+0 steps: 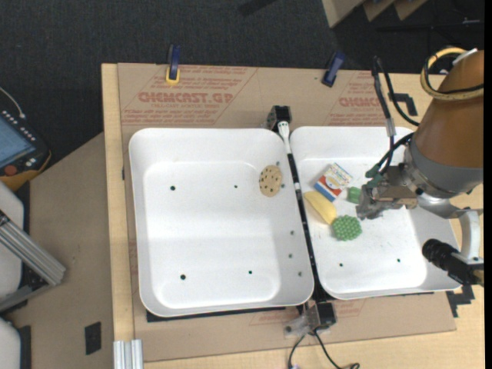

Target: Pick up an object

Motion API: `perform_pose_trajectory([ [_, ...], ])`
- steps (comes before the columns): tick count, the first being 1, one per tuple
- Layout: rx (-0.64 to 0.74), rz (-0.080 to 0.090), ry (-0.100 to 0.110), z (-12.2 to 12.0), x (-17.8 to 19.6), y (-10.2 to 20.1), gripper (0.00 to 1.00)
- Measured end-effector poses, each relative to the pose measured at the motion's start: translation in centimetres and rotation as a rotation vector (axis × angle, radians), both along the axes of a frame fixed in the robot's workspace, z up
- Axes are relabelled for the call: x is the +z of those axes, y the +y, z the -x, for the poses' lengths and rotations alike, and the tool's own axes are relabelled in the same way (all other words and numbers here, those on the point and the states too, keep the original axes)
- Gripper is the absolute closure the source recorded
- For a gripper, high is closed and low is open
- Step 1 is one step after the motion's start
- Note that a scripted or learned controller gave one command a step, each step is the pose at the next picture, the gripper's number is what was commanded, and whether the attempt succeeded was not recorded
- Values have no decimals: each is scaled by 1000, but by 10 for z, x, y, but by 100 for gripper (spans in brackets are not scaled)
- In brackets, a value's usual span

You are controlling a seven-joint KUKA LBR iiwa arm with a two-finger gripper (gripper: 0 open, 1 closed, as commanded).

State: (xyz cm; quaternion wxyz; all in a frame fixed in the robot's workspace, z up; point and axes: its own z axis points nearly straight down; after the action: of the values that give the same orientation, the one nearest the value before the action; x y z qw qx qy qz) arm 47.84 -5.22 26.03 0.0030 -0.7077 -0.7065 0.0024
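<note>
In the right bin lie a yellow block, a small white packet with red and blue print, a green bumpy ball and a small green piece. My gripper hangs low over this bin, just right of the green piece and up and to the right of the ball. Nothing can be seen held in it. A round tan speckled cookie lies in the left bin, close to its right wall.
The arm's orange band and grey wrist cover the right bin's far right part. A black divider strip runs between the bins. Cardboard lies under both bins, with clamps at its back edge.
</note>
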Motion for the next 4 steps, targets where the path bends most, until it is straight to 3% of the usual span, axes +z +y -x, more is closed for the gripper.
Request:
perform_pose_trajectory([
  [1, 12, -2, -17, -2, 80, 84, 100],
  [2, 5, -2, -24, -2, 195, 98, 100],
  [3, -4, 3, 5, -26, 60, 61, 100],
  [4, 7, -1, -17, -1, 158, 103, 100],
])
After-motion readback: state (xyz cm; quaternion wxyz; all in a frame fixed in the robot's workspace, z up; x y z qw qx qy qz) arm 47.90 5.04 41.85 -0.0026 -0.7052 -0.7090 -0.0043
